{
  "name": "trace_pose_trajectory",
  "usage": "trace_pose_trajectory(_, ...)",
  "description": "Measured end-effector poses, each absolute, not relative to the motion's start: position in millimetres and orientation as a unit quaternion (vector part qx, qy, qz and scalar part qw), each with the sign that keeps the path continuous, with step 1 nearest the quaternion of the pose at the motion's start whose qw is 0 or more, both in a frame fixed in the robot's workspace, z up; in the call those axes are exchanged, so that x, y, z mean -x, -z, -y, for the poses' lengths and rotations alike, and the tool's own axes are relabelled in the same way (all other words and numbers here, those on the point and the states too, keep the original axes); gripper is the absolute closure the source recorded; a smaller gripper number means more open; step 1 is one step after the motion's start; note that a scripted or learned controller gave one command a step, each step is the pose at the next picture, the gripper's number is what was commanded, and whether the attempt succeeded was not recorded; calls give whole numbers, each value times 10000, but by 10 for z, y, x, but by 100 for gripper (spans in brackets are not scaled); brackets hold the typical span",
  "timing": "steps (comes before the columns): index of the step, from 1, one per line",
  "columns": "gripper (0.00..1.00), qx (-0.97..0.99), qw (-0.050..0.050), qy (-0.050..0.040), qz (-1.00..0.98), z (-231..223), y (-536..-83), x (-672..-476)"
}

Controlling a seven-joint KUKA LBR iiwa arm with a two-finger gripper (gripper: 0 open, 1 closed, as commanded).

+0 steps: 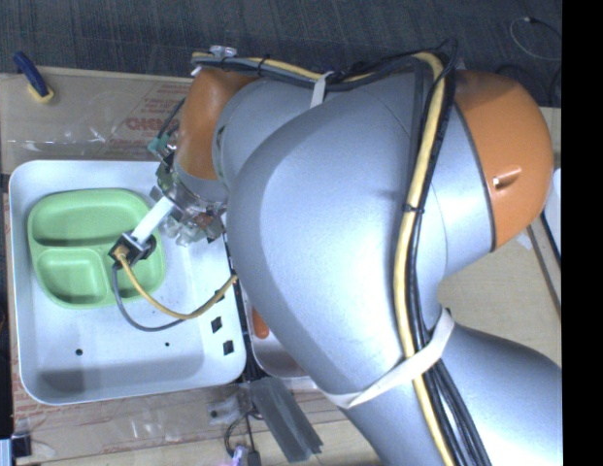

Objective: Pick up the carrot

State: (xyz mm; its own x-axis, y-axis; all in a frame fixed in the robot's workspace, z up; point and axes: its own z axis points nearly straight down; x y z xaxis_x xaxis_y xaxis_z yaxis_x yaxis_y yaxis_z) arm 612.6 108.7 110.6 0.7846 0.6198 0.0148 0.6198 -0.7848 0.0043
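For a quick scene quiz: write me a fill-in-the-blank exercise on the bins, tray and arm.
1. The divided tray in the left bin is ___ in colour.
2. The tray has ___ compartments.
3. The arm hides most of the ___ bin.
4. The band on the arm is ___.

Missing words: green; two; right; orange

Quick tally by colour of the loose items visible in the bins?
Green: 1, the divided tray in the left bin
Orange: 1, a sliver of the carrot at the arm's edge, mostly hidden
Total: 2 visible; the arm covers most of the right bin.
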Motion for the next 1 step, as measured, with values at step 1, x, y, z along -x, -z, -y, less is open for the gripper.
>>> trace_pose_trajectory(1, 0, 9446, -1, 80, 3280, -1082, -1110, -6129)
